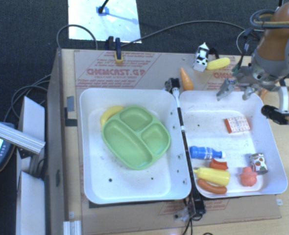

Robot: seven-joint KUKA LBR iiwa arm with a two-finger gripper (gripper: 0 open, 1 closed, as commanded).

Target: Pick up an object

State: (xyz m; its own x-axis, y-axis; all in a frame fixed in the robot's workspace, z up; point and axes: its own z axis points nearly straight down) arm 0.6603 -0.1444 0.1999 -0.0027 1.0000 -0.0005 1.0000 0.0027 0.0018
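My gripper [234, 92] hangs over the far rim of the right bin [274, 146], open, with nothing between its two spread fingers. Below it in that bin lies an orange patterned box [236, 124]. Nearer the front are a blue bottle [205, 153], a yellow toy [213, 176] with a red piece [219, 164] behind it, an orange sausage [212, 186], a pink-orange lump [249, 177] and a small can [258, 162].
The left bin [93, 180] holds a green divided plate [134, 136] over a yellow item [111, 113]. Behind the bins, on the cardboard, lie an orange carrot [186, 79], a black-and-white toy cow [201, 57] and a yellow banana [218, 63]. A cable-covered divider [181, 126] separates the bins.
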